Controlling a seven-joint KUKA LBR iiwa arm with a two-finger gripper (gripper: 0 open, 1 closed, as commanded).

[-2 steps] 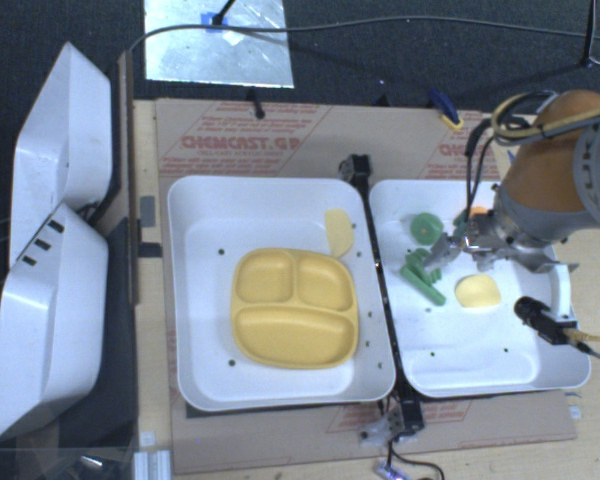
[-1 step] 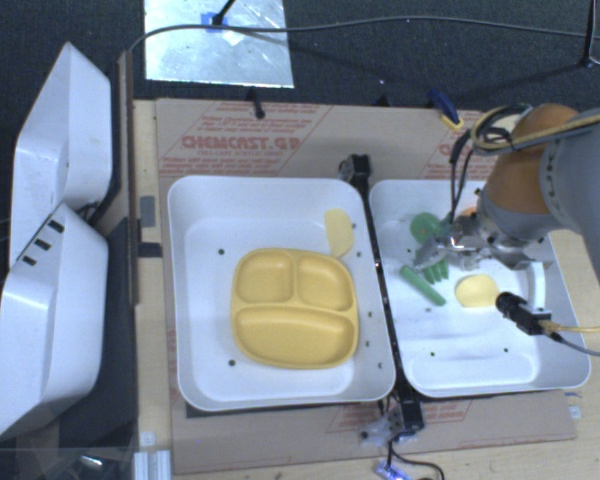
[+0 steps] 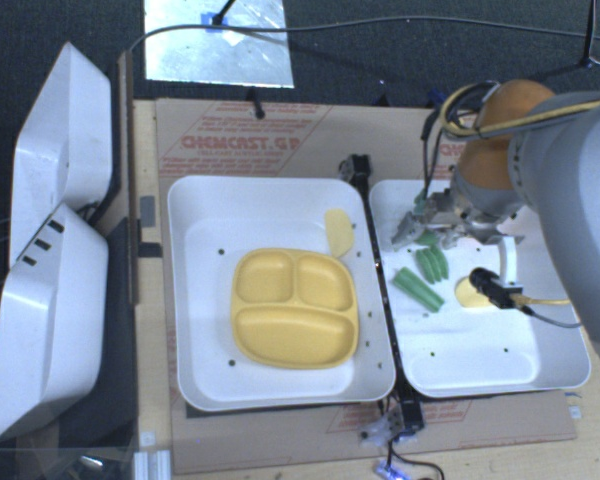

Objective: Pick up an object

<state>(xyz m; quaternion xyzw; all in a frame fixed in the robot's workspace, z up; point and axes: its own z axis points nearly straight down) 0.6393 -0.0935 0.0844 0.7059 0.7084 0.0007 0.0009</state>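
The grey arm's claw (image 3: 417, 226) hangs low over the right shallow white bin (image 3: 480, 363), just above 2 green ridged plastic pieces (image 3: 425, 276) and near a pale yellow piece (image 3: 470, 292). The left white bin (image 3: 205, 368) holds a yellow 3-compartment plastic plate (image 3: 295, 306) and a pale yellow oval slice (image 3: 339, 232).

Dark speckled floor (image 3: 60, 8) surrounds the worktop (image 3: 145, 368). A printed cardboard sheet (image 3: 250, 138) covers the worktop. A reflective metal plate (image 3: 217, 26) lies on the floor beyond. White moulded housings (image 3: 50, 258) stand at left.
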